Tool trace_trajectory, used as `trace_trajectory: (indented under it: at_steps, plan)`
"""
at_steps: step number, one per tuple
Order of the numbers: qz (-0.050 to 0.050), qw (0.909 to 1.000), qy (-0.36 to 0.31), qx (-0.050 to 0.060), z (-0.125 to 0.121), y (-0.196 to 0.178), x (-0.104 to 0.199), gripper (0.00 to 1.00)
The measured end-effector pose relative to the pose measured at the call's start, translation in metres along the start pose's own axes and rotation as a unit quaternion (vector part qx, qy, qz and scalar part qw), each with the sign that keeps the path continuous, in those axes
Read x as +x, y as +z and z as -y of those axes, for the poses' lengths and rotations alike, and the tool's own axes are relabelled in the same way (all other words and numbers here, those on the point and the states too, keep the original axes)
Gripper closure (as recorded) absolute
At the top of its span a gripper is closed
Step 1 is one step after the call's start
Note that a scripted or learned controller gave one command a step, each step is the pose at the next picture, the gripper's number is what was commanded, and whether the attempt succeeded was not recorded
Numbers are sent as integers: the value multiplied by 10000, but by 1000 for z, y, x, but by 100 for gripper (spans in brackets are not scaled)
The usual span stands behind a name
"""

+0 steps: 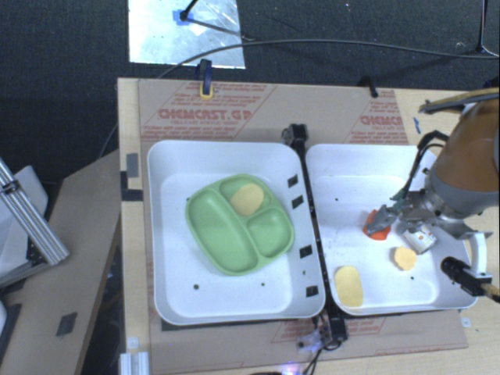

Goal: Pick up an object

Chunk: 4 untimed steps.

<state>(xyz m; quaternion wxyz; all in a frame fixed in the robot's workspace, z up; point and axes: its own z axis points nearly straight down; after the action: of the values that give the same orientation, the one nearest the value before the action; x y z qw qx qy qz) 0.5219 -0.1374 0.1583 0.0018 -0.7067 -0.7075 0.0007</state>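
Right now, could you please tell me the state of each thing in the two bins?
Green divided plate: flat in the left bin.
Round yellow piece: in the plate's top compartment.
Oval yellow piece: loose on the floor of the right bin, near its front edge.
Small yellow piece: loose in the right bin, beside the gripper.
Orange-red object: at the gripper's tip; grasp unclear.

- Two bins (176, 209), both white.
- Plate (226, 237): pale green, three compartments.
- Lump on plate (248, 199): pale yellow.
- Oval piece (348, 285) and small chunk (405, 258): yellow.
- Object by arm (376, 225): orange-red.
- Desk board (258, 108): tan, red lettering.
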Motion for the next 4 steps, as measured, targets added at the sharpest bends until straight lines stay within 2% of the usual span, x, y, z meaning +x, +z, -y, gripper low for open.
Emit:
trace_trajectory:
  at_steps: [1, 2, 3, 4]
  plan:
    - [0, 10000, -2, -1, -6, 61, 1, 0]
    - [14, 10000, 5, -27, -6, 48, 0, 100]
    - [14, 10000, -16, -45, -1, 1, 5, 100]
    - [16, 10000, -20, -52, -9, -45, 7, 100]
